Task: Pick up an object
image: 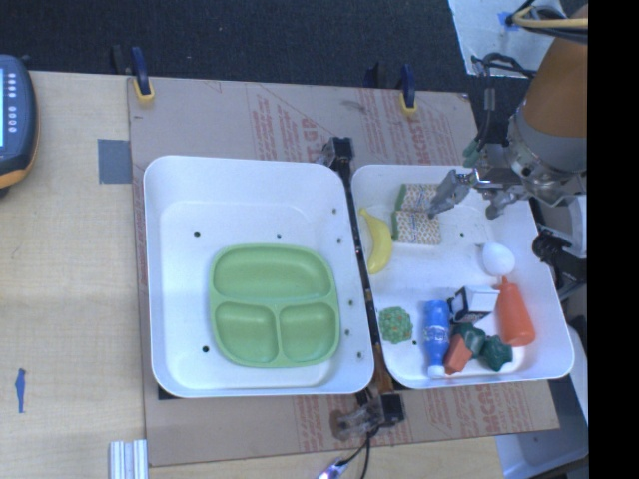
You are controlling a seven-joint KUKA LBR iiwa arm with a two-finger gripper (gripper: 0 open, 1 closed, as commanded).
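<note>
My gripper (465, 204) hangs over the back of the right bin (544, 367), open, with nothing between its fingers. One fingertip (439, 206) is just over the right edge of a green and yellow sponge (412, 218). A yellow banana (378, 240) lies at the bin's left wall. A white egg (496, 258) sits a little in front of the gripper. Nearer the front lie an orange bottle (514, 313), a blue bottle (435, 333), a green bumpy ball (395, 323), a black and white piece (470, 302) and small orange (457, 353) and dark green (493, 350) items.
The left bin (170, 198) holds a green divided plate (275, 305). Clamps (341, 153) sit between the bins at back and front. A handheld device (14, 118) lies at the far left of the bench. Cables and the arm's body (554, 108) stand at the right.
</note>
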